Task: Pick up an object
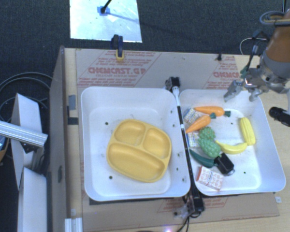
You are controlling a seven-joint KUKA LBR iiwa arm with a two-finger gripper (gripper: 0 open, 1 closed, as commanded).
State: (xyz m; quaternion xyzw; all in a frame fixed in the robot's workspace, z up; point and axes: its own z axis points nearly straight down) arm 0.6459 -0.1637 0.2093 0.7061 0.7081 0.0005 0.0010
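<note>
We see the gripper (pixel 241 91) poised over the right bin's (pixel 268 129) far rim, jaws apparently spread and grasping nothing, placed to descend on the toy food: carrots (pixel 209 111), corn (pixel 247 130), banana (pixel 232 147).

Glossy plastic bins (pixel 135 93) – yellow tray (pixel 139 150) matt-ish (smooth).

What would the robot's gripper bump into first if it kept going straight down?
Probably the white bin, at its bare back corner. The gripper hangs above there, apart from the carrots. Depth is hard to judge.
</note>
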